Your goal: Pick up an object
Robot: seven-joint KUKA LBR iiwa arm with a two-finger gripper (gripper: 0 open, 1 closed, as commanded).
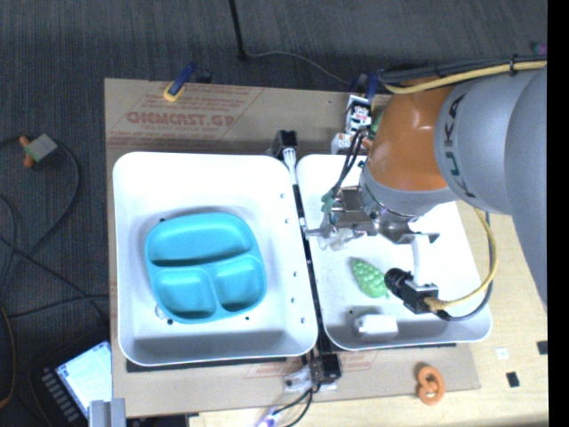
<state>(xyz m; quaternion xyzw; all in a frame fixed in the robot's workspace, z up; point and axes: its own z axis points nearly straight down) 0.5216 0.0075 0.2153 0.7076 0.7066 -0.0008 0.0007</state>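
Note:
The grey arm with its orange band [409,145] reaches over the right bin [471,323]. Its gripper [342,225] hangs low near that bin's left wall, seen from above. A green bumpy object [368,277] lies on the bin floor just below and right of the gripper, apart from it. A small white block [377,325] rests near the bin's front wall. In the left bin [133,327] sits a blue divided plate [206,266].
A black cable fitting with a yellow hose [418,294] hangs over the right bin beside the green object. An orange ring [430,382] lies on the bench in front. A black clamp [286,140] sits between the bins at the back.

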